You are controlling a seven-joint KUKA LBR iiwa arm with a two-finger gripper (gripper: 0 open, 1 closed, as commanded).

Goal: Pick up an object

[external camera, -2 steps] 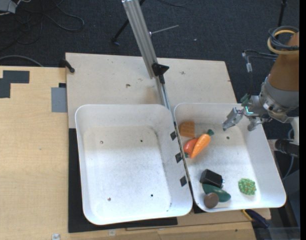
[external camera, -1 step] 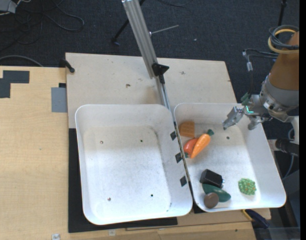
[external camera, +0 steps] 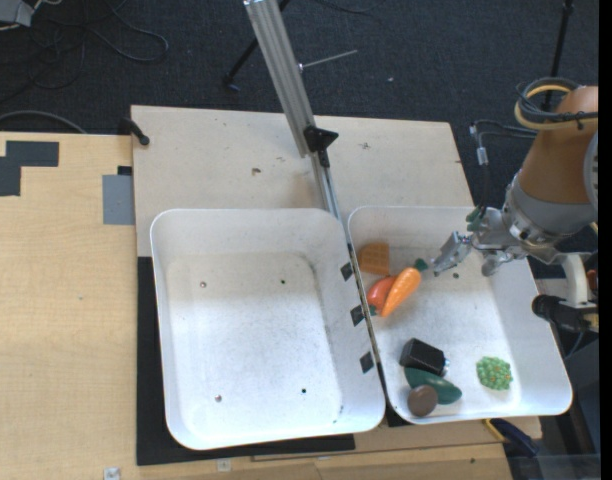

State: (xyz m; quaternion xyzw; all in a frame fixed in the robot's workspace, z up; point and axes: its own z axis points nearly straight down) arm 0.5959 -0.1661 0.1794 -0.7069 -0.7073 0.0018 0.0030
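Arm enters from the right, orange band above the wrist, gripper low over the upper part of the right bin. Whether it is open or closed, and whether it has hold of anything, cannot be told at this slant and size; nothing visible in its grasp. Nearest object: carrot, just beside the tip on its lower left, lying tilted, apart from the tip as far as can be seen. A red piece lies against the carrot's far side from the tool, hard up by the wall between the bins. A tan block sits further left of the tip, near the same wall. Well below the tool: black box, with a teal object and a brown ball touching just beneath it. Green bumpy ball sits alone, below the wrist. Left bin lies beyond the dividing wall.
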